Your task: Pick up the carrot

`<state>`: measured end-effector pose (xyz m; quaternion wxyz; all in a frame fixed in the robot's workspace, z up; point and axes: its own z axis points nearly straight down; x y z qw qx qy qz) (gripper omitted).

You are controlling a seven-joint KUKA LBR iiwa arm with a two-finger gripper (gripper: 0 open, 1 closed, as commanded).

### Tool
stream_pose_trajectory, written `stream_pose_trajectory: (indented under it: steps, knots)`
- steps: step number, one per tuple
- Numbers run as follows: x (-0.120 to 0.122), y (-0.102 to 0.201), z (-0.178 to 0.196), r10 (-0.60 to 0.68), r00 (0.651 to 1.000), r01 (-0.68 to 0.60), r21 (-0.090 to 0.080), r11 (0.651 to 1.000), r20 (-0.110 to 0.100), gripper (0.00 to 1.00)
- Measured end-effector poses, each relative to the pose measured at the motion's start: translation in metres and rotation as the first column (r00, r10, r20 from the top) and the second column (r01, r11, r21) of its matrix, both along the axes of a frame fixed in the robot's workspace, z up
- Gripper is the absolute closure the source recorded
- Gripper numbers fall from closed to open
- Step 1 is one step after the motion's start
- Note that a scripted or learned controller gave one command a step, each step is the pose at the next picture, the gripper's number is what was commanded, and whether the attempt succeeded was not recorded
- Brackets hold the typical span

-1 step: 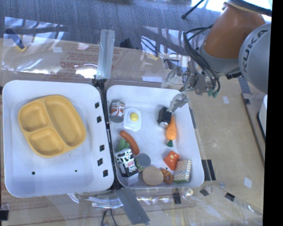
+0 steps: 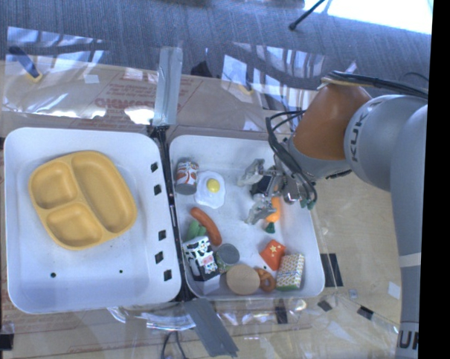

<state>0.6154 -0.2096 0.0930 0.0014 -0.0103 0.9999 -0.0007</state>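
The carrot (image 2: 275, 211) is small and orange, with a green top (image 2: 270, 227) pointing toward the near side; it lies on the floor of the right bin (image 2: 312, 231), toward its right wall. My gripper (image 2: 257, 192) hangs low over that bin with its two grey fingers spread apart, one finger (image 2: 254, 171) farther back and one (image 2: 260, 212) nearer. The carrot sits just right of the nearer finger, partly under the gripper body, not between the fingers. The gripper is open.
The right bin also holds a can (image 2: 186, 175), fried egg (image 2: 211, 189), sausage (image 2: 206, 225), milk carton (image 2: 199, 257), grey disc (image 2: 227, 253), brown egg-shaped item (image 2: 242, 280), pretzel (image 2: 265, 279), orange wedge (image 2: 272, 253) and wafer block (image 2: 290, 271). A yellow divided plate (image 2: 81, 198) lies in the left bin (image 2: 12, 277).
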Motion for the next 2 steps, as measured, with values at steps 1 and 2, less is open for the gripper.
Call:
stream_pose_trajectory:
  steps: [1,2]
  knots:
    - [0.004,0.002,0.014,0.009,1.000,-0.009,-0.002,1.000,0.008,1.00]
    - [-0.007,-0.002,0.116,-0.214,0.977,0.214,0.000,0.977,0.008,1.00]
